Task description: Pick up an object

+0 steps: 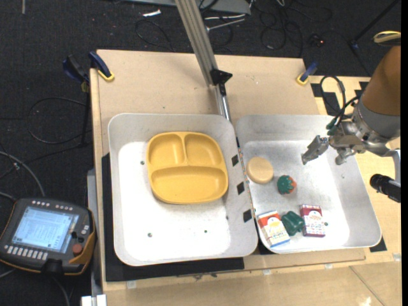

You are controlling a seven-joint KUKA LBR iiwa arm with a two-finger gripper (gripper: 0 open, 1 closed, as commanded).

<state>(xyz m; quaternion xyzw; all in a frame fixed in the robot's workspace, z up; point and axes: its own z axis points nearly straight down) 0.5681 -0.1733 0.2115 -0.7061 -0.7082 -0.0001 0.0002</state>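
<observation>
Item: small round red-and-green toy fruit [286,184]; likely light, rigid, roll-prone; grip across middle. Hand [325,150]: open, empty.

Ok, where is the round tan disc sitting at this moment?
The round tan disc lies in the right bin, near its left wall, up-left of the small red and green ball.

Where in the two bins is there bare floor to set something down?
Left white bin: bare floor in front of the yellow divided plate. Right white bin: bare under the tool. Crowded at its near edge: red-white carton, green block, maroon box.
</observation>
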